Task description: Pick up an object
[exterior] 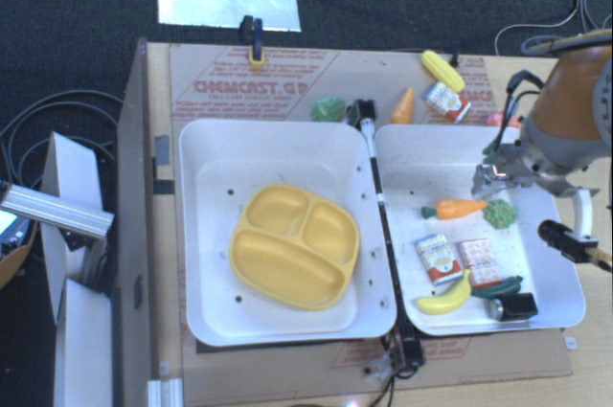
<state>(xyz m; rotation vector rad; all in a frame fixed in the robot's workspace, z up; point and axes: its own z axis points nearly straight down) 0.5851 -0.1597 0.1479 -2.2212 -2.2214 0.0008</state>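
My gripper [493, 177] hangs over the right bin [412, 156], near its right side. Just below it in the view lie an orange toy carrot [460, 209] and a green broccoli piece [500, 214]. Toward the bin's front are two small cartons, one orange-topped [437, 258] and one red-and-white [478, 261]. At the front edge lie a yellow banana [444, 298], a dark green piece [503, 285] and a black and silver can [512, 306]. Nothing shows between the gripper and these things.
The left bin [215, 166] holds a yellow divided plate [295, 245]. Behind the bins on the board lie a green leafy toy [329, 109], a small orange carrot [403, 106], a corn cob [442, 70] and a carton [447, 101].
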